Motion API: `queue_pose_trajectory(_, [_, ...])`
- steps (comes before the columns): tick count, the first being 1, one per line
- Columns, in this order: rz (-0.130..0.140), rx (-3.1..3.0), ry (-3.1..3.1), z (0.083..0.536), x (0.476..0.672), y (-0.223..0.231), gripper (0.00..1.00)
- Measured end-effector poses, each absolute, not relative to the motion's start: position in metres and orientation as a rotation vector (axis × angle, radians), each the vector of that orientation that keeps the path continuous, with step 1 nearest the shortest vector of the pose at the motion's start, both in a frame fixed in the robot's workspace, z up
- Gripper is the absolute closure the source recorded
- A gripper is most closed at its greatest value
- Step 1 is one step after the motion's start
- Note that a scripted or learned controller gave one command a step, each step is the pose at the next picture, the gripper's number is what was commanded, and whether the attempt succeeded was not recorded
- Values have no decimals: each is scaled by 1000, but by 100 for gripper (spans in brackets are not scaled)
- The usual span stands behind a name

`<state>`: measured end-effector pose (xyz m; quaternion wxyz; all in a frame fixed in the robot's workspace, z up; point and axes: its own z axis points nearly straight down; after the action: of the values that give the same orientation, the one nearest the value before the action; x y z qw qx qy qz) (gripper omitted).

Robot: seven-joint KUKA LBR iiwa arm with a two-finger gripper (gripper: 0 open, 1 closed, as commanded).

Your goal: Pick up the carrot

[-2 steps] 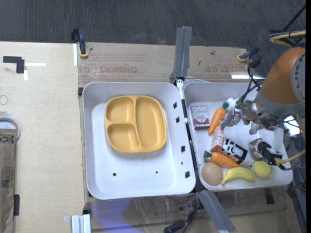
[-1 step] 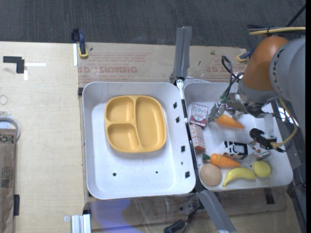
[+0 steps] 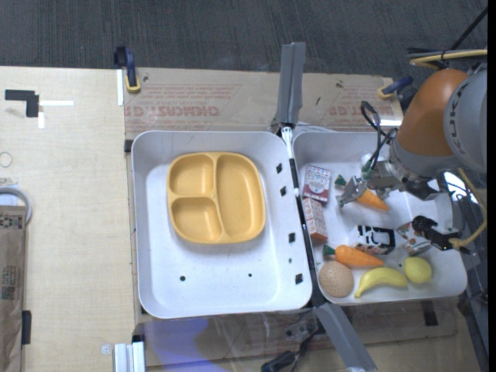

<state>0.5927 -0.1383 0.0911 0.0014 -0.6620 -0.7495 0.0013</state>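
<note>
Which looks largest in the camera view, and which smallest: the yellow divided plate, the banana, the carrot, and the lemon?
1. The yellow divided plate, by far the largest.
2. The banana and the carrot look about alike in length, so I do not rank them.
3. The lemon, the smallest.

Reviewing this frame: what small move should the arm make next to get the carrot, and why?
Probably shift the gripper toward the near side of the right bin, because the carrot lies there beside the banana, while the gripper sits farther back by a smaller orange piece.
</note>
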Motion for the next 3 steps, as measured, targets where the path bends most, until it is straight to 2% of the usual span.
queue_pose_trajectory(1, [0,-1705,-2642,116,574,-212,0])
queue_pose_trajectory(2, [1,-2052,-2378,97,591,-161,0])
queue_pose_trajectory(3, [20,-1677,-2632,88,613,-125,0])
